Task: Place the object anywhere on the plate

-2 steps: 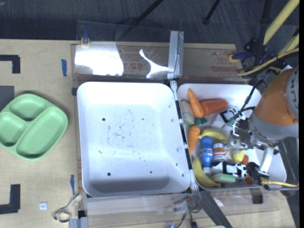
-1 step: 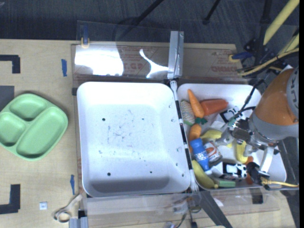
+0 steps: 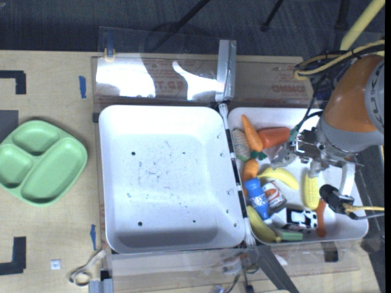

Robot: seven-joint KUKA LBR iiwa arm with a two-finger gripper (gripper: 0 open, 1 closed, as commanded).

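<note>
Camera view, taking the left bin (image 3: 165,176) as the landmark: well to its left, on the wooden bench (image 3: 55,78), lies the green plate (image 3: 41,162), a divided dish with three hollows, nothing resting in it. The left bin itself shows a bare white floor with faint scuffs. Behind it stands a clear panel (image 3: 159,72) catching glare. Touching the left bin's right wall is the right bin (image 3: 360,227), crowded with toy food: a carrot (image 3: 251,133) lies near its back corner, closest to the shared wall, with an orange-red piece (image 3: 275,136) just beside it; nearer the front come a blue can (image 3: 256,199), a red-and-white can (image 3: 274,196), a banana (image 3: 281,177) between them and the carrot, and a second yellow piece (image 3: 261,223) along the front wall. Farther from the left bin stands a corn cob (image 3: 311,189), upright against the bin floor. Above that far side hangs the arm (image 3: 357,102), its gripper (image 3: 311,154) low over the pile near the corn cob; whether it is spread or closed on anything cannot be told from this angle.
</note>
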